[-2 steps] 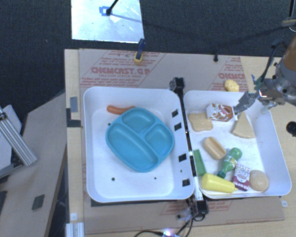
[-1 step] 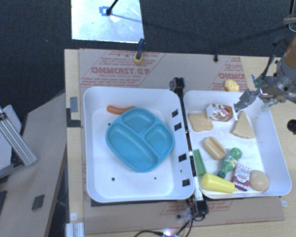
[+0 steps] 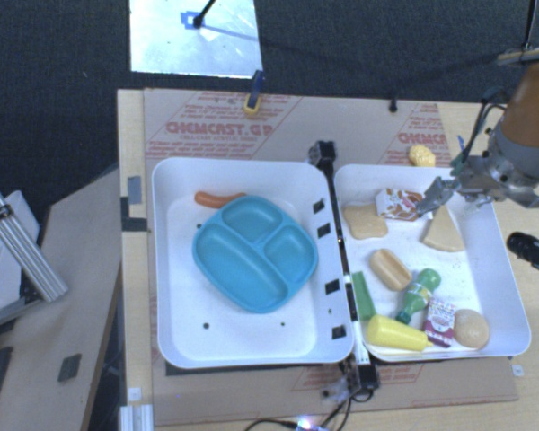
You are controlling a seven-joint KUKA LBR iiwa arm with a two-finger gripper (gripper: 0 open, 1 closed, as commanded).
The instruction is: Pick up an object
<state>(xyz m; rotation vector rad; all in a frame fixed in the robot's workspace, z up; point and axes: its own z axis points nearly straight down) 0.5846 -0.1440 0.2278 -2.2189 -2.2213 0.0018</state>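
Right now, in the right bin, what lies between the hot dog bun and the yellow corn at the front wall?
In the camera view, the green bottle lies tilted between the hot dog bun and the yellow corn, with a green strip alongside it.

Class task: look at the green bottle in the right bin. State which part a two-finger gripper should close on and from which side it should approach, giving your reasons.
Grip the green bottle across its body, coming from above. It lies flat and tilted, cap toward the upper right, so the fingers should probably straddle its narrow width. The yellow corn and the packet crowd its lower end, leaving the mid-body likeliest to be free.
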